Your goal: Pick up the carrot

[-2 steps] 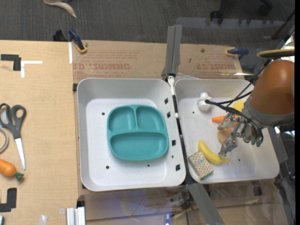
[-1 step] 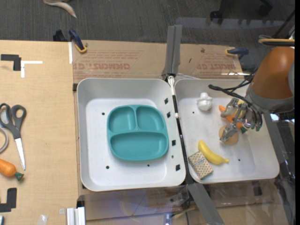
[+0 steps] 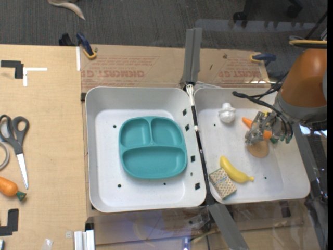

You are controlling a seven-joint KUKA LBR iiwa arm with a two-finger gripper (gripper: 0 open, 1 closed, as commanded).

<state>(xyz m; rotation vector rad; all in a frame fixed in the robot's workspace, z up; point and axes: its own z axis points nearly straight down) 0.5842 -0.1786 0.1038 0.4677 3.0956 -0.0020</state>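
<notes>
Orange carrot [image 3: 254,123] small, partly hidden under gripper [image 3: 258,134]; gripper possibly clamping it; grip unclear.

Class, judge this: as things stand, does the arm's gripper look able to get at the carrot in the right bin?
Probably yes. The gripper hangs right over the carrot, whose orange end shows beside it; the banana and white object lie apart, leaving the way free.

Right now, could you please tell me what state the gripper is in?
Gripper: low in the right bin, right at the carrot; open or shut cannot be told, and a hold on it is not visible.
</notes>
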